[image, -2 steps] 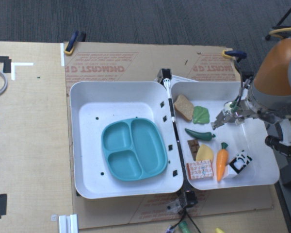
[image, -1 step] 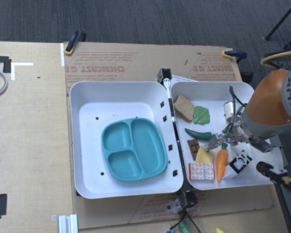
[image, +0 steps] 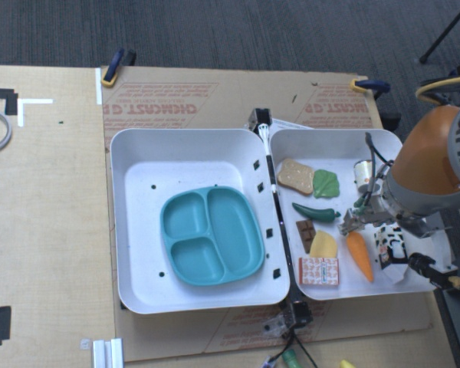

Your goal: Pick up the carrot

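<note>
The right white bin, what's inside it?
The right white bin holds a toast slice, green leaf, dark green pepper, orange carrot and a red-and-white packet; the grey arm covers its far side.

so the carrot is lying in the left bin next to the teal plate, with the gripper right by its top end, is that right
Not quite. The camera view shows the carrot lying in the right bin, among the other toy food. The teal plate sits by itself in the left bin. The gripper is indeed right by the carrot's top end.
</note>
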`<state>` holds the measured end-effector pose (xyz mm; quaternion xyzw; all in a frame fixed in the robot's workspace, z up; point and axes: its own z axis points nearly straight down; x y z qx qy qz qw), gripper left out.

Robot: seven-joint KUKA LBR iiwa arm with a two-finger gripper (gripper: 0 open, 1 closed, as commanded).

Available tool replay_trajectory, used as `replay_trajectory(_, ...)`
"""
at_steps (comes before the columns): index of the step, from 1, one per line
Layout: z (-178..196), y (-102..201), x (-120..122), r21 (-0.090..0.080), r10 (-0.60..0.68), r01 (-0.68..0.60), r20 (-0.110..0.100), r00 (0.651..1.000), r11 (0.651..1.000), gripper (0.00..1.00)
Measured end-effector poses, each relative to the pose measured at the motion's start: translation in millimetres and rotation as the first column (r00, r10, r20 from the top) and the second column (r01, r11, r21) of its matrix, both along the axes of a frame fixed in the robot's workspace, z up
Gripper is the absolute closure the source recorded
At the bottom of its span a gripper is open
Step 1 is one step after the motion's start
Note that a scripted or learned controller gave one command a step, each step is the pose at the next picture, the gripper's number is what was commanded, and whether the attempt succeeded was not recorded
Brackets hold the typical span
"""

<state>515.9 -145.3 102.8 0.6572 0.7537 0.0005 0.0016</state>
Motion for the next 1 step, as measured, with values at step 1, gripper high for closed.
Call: replay_trajectory(1, 89.5, 70.5, -20.2, 0.001, 0.106, -0.106, -0.001, 0.994, 0.994, 1.00)
